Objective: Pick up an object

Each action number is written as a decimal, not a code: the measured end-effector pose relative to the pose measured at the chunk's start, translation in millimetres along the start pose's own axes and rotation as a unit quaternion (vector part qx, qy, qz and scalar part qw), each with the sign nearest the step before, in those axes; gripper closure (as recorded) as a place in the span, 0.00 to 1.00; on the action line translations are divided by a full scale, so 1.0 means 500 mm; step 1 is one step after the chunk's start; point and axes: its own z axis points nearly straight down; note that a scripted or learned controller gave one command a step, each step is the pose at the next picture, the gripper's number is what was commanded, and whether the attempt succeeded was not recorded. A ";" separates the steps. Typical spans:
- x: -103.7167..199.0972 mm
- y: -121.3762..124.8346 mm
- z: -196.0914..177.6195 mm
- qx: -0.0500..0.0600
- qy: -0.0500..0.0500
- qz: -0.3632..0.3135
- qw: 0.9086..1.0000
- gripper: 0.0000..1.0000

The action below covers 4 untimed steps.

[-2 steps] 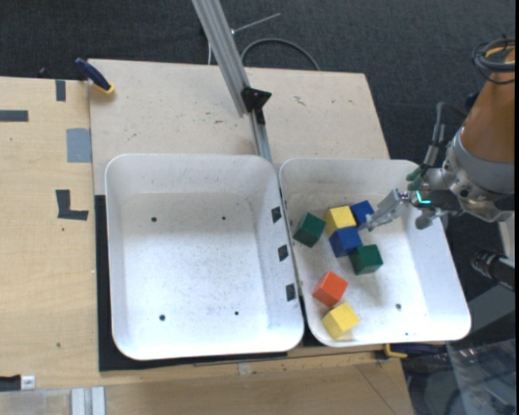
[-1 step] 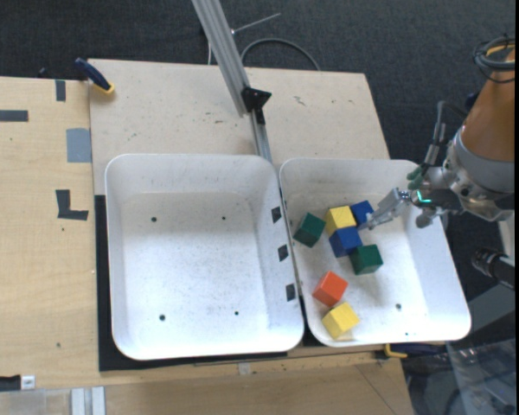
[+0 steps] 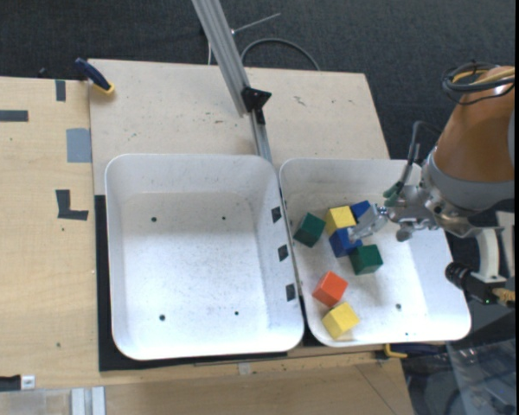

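Right bin (image 3: 432, 318): tool (image 3: 369, 224) over blue cube (image 3: 342, 242) (seemingly touching); finger state unclear.

Two white bins (image 3: 199, 167) — faint dark speckling across the floors. Blocks in the right one: dark green (image 3: 310, 229), yellow (image 3: 342, 218), blue (image 3: 361, 210), deeper blue (image 3: 342, 243), green (image 3: 367, 258), orange (image 3: 331, 288), yellow again (image 3: 341, 320). Pale tan bench (image 3: 35, 232) with grey tape patches — orange band (image 3: 476, 137) on the grey arm.

No readable text, labels or numbers anywhere.
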 end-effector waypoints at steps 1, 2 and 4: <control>0.004 -0.004 0.129 0.001 0.000 0.000 1.000 0.00; 0.005 0.007 0.219 -0.001 0.000 0.000 1.000 0.00; 0.004 0.015 0.112 -0.005 -0.001 0.000 1.000 1.00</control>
